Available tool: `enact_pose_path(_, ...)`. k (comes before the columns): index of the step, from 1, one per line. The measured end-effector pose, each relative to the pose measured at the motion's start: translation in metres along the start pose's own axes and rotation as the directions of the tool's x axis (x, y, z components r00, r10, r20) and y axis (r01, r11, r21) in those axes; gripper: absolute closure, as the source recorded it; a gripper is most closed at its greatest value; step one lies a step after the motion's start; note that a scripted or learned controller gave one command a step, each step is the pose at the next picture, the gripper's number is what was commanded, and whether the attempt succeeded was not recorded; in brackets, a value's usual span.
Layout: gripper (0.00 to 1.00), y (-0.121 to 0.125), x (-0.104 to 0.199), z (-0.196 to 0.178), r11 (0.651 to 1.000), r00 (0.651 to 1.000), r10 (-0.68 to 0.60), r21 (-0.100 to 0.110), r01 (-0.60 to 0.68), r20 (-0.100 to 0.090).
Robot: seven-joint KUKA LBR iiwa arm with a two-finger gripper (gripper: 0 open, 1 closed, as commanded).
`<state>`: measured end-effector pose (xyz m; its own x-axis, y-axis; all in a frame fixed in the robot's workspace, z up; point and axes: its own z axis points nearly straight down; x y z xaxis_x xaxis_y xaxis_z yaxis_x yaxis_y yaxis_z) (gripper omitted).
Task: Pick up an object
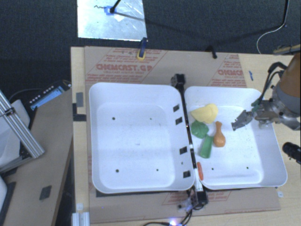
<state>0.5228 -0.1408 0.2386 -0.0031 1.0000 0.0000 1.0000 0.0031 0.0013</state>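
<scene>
In the right bin [263, 171] lie a yellow lumpy object [205, 112], a green object [202, 136] and an orange pear-shaped object [219, 134], all close to the bin's left wall. A small red-orange piece [200, 170] rests by the divider at the bin's front left. My gripper [239, 122] hangs over the right bin's upper right part, to the right of the orange object and apart from it. Its fingers stand open with nothing between them.
The left bin [101, 173] sits beside the right one, joined by a black-clipped divider [186, 135]. Both rest on a cardboard sheet [122, 65]. A metal plate [110, 13] lies at the back, and a metal rail [19, 131] stands at the left.
</scene>
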Motion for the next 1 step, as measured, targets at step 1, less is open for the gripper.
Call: enact_pose_path(1,0.00,-0.0334,0.0222,0.1617,1.000,1.000,0.002,0.009,-0.002,-0.003)
